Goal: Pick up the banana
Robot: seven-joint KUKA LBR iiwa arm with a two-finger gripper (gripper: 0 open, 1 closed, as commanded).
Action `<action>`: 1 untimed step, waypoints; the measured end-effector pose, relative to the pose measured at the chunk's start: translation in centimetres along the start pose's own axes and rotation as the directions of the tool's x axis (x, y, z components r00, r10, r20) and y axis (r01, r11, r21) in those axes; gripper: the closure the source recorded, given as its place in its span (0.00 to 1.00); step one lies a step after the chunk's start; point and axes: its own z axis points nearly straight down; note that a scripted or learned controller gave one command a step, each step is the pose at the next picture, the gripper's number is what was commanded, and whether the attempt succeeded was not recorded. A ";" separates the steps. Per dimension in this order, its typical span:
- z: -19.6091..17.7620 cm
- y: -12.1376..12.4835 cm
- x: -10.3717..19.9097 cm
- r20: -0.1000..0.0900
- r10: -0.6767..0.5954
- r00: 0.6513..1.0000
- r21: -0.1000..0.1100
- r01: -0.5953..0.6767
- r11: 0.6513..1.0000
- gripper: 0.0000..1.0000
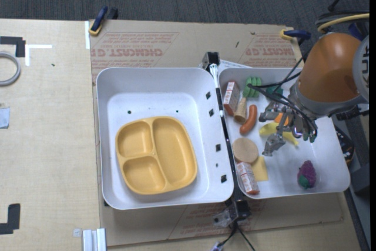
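While the arm (pixel 329 70) reaches in from the right, its tool (pixel 281 137) sits low over the middle of the right bin (pixel 329 182), directly above the banana (pixel 271 130). Tool state: cannot tell; the wrist and cables crowd the tip.

Banana: yellow, lying on the right bin's floor near its centre, partly covered by the tool. Yellow shows on both sides of the tool tip. Whether the tool touches it cannot be judged from this angle.

Right bin, other contents:
- green item (pixel 254 85) near the far wall
- brown-and-white packet (pixel 229 97) against the left wall, a tan item just beside it
- red sausage (pixel 249 119), tilted, left of the banana
- round tan cookie-like disc (pixel 245 150) below the sausage
- pale yellow wedge (pixel 259 170) touching the disc's lower edge
- red-labelled can (pixel 247 178) lying on its side near the front-left corner
- purple grapes (pixel 306 174) near the front wall, well apart from the banana

Left bin (pixel 111 144): holds a yellow three-compartment plate (pixel 155 154), sitting toward the front left.

Both bins rest on cardboard (pixel 135 47) on the bench (pixel 47 144). A roll of tape (pixel 8 69) lies at the bench's left edge.
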 end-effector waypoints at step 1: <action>1.6 -3.1 -0.4 0.000 -0.022 1.000 0.000 0.022 1.000 0.00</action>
